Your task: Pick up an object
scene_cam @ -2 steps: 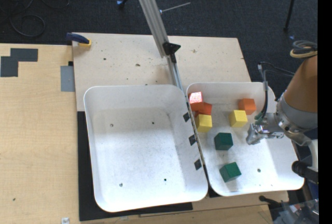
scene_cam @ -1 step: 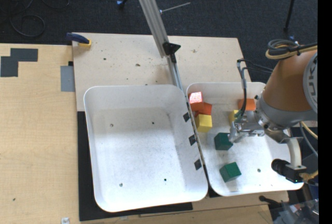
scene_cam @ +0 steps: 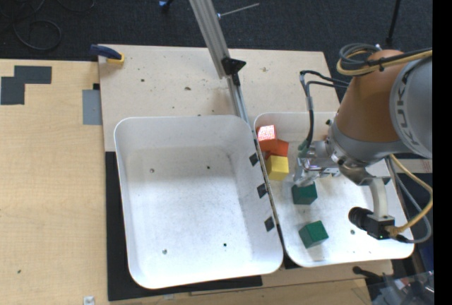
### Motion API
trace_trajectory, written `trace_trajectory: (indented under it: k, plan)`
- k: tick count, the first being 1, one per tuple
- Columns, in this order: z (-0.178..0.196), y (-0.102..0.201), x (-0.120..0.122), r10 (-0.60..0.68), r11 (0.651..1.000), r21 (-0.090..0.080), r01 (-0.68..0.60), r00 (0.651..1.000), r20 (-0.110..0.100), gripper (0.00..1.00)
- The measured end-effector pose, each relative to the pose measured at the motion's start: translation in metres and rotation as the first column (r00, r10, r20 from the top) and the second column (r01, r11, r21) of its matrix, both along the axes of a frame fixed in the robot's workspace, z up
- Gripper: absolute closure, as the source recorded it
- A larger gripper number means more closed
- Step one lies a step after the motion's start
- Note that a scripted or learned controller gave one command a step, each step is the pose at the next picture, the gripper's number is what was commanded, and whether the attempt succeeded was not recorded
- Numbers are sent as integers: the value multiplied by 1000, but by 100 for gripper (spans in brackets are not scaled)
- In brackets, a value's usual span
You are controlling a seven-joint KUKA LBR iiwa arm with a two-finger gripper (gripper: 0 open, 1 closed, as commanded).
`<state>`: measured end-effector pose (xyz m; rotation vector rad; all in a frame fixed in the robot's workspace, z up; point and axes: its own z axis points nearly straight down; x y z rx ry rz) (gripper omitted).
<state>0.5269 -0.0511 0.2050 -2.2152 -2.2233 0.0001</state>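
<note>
Two shallow white bins are seen side by side on the tabletop (scene_cam: 162,85): the left bin (scene_cam: 141,148) and the right bin (scene_cam: 339,254). Five blocks are counted in the right bin. Three are clustered against its left wall: one pale pink block (scene_cam: 266,133) at the back, one orange block (scene_cam: 275,147) touching it in front, and one yellow block (scene_cam: 278,166) just in front of the orange one. Two green blocks are counted as well: a dark green block (scene_cam: 304,193) near the middle of the bin and a lighter green block (scene_cam: 313,233) nearer the front edge, apart from it.

The single arm (scene_cam: 378,113) is reached in from the right, and its claw (scene_cam: 308,173) is lowered over the right bin, directly above the dark green block and just beside the yellow one. How far the claw is opened cannot be told, and whether the dark green block is touched cannot be told either.

One slanted metal rail (scene_cam: 208,21) is seen rising from the tabletop behind the bins, and one small blue and yellow object (scene_cam: 107,53) lies at the back left corner.
</note>
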Motion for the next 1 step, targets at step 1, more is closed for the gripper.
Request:
trace_trajectory:
  k: [1]
  plan:
    - [9,45,20,0,1000,-2,0,1000,1,100]
